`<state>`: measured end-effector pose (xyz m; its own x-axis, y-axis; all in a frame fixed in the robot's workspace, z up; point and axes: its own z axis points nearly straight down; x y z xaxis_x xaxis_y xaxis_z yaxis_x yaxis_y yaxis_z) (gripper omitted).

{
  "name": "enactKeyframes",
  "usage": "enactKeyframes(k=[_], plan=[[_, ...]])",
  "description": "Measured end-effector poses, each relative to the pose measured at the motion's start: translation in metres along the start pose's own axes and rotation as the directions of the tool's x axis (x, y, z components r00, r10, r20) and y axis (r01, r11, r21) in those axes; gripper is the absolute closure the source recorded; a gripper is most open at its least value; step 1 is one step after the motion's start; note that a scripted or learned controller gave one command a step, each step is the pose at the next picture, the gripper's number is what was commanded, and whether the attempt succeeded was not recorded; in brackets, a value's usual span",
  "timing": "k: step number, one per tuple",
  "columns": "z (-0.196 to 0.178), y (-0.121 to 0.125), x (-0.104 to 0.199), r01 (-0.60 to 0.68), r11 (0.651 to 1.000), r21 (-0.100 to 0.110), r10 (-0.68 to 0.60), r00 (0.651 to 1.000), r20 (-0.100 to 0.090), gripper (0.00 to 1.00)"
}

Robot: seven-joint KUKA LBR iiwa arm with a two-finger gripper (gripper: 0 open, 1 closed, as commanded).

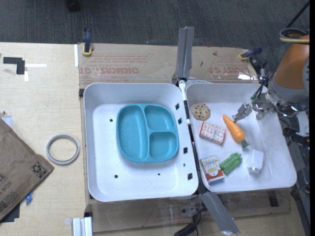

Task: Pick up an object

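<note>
Orange toy carrot (233,128) lies untouched in the right white bin (275,181); the gripper (242,113) hovers just beside it, fingers apart, holding nothing.

Two bins (93,132) (280,146), one tray (146,132), one cookie (200,111), one carrot (233,127), two small boxes (212,132) (211,169), one tape ring (62,148).

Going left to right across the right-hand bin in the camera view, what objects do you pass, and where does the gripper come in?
Cookie → pink patterned box → green toy vegetable → carrot → white cup, with the gripper reaching in above the carrot's upper end. The small carton overlaps the box's span, so I leave it unordered.
</note>
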<state>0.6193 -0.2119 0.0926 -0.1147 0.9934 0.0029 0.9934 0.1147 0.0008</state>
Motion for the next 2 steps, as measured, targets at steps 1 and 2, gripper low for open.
enactKeyframes(k=[1, 2], plan=[[0.000, -0.027, 0.060, 0.227, 0.974, 0.001, -0.227, 0.974, 0.003, 0.00], [0.001, -0.091, 0.120, 0.191, 0.982, 0.001, -0.191, 0.982, 0.003, 0.00]])
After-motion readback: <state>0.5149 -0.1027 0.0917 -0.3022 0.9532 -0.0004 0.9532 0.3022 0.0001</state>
